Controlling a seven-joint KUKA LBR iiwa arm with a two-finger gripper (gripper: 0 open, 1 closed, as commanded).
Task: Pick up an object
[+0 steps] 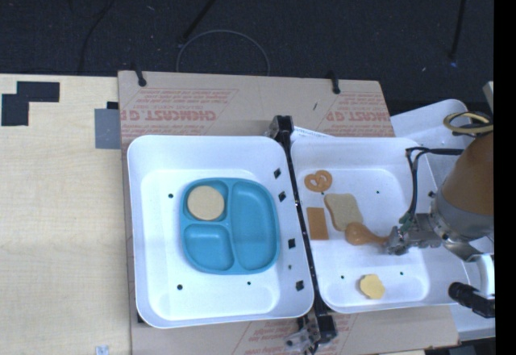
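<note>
In the right bin [407, 152] lie a pretzel [318, 181], a beige bread slice [342, 209], a brown cracker [317, 223], an orange drumstick-like piece [360, 234] and a yellow round piece [372, 286]. My gripper [399, 241] is low in this bin at its right side, right beside the end of the orange piece. The arm comes in from the right with its orange band [476, 176] above. I cannot make out how the fingertips stand.
The left bin [153, 184] holds a blue divided tray [258, 224] with a tan round cookie [205, 202] in its upper left compartment. A black divider [294, 224] runs between the bins. Cardboard [242, 107] lies under both.
</note>
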